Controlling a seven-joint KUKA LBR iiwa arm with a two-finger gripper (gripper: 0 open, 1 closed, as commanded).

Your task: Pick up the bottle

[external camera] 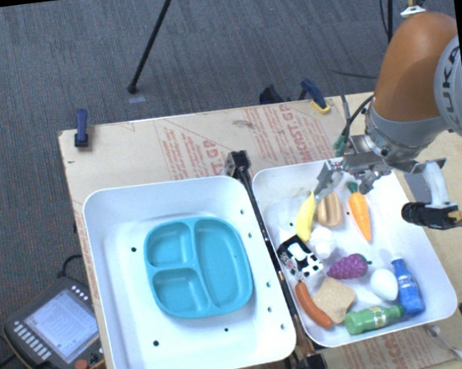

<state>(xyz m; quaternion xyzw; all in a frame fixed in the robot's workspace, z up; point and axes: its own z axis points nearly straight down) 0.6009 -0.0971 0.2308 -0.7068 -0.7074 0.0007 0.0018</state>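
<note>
A green bottle (373,318) lies on its side by the front wall of the right bin (423,234). A blue bottle with a white cap (406,285) lies just above it near the front right corner. My gripper (344,180) hangs over the far end of the same bin, above the top of an orange carrot (360,215) and well away from both bottles. Its fingers (327,180) stand open with nothing between them.
The right bin also holds a banana (306,216), a bun (328,209), purple grapes (348,267), a white egg (383,284), a bread slice (335,299), a sausage (313,305) and a cow-patterned toy (304,258). A blue divided plate (198,266) sits in the left bin (110,263).
</note>
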